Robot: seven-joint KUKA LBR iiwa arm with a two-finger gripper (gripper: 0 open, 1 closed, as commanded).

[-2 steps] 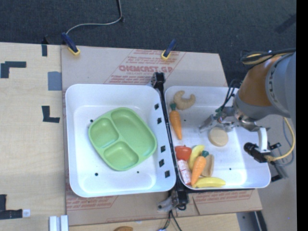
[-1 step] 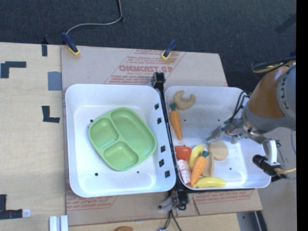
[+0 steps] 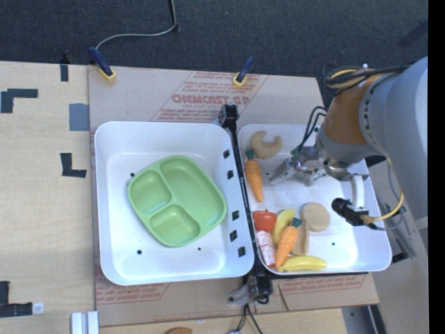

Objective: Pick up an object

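— So where is the pincer (image 3: 288, 170)?

— Low inside the right bin (image 3: 361, 252), over bare floor, nothing visibly between its prongs. Whether they are spread or pressed together, I cannot tell; the metal blurs.

— And the nearest thing?

— A carrot (image 3: 254, 179) lies just left of it, near the divider; a tan cashew-shaped toy (image 3: 265, 143) sits just beyond.

— The step?

— Probably the approach. Next, it needs centring over one item before closing.

Lighting: bright, even, overhead. Shadows: soft, short, beside the green tray (image 3: 177, 200). Glare: mild on the white bins (image 3: 111, 207). Focus: slightly soft overall; arm (image 3: 389, 124) blurred at right edge.
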